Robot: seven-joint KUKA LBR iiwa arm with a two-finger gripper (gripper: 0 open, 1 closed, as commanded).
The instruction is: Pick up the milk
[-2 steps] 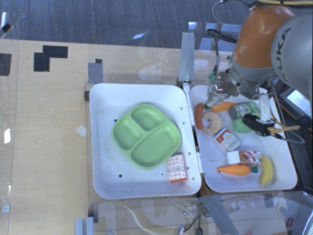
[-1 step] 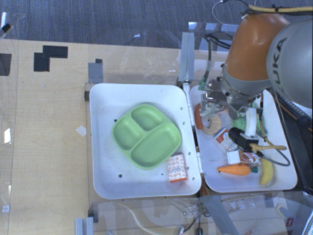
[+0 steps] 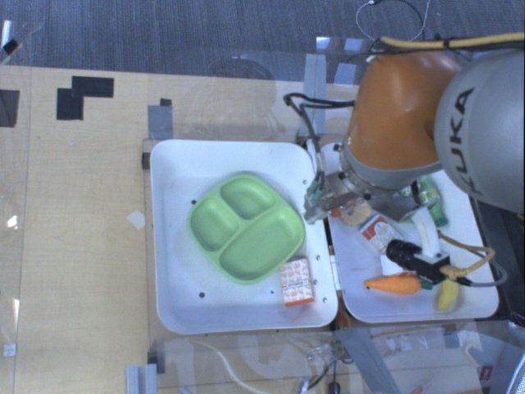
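Bins sit side by side on the table (image 3: 74, 245). The left bin (image 3: 176, 302) holds a green plate (image 3: 246, 228) with three parts. It lies near the middle of the bin. Just below the plate, near the bin's front right corner, lies a small orange and white carton (image 3: 296, 282). It is close to the plate's edge, but I cannot tell if they touch.

The right bin (image 3: 353, 290) holds more things. A small white and red carton, the milk (image 3: 378, 235), lies tilted near the middle of that bin. An orange carrot (image 3: 394, 285) lies in front of it. A yellow banana (image 3: 447, 294) lies to the right of the carrot, near the bin's front right corner. A green bottle (image 3: 431, 199) shows at the back, partly hidden by the arm (image 3: 410, 113).

The big arm hangs over the right bin. The end effector (image 3: 318, 199) is low over the wall between the two bins, to the left of the milk and apart from it. Its fingers are too blurry to see, so I cannot tell if it is wide or closed. Nothing shows between them.
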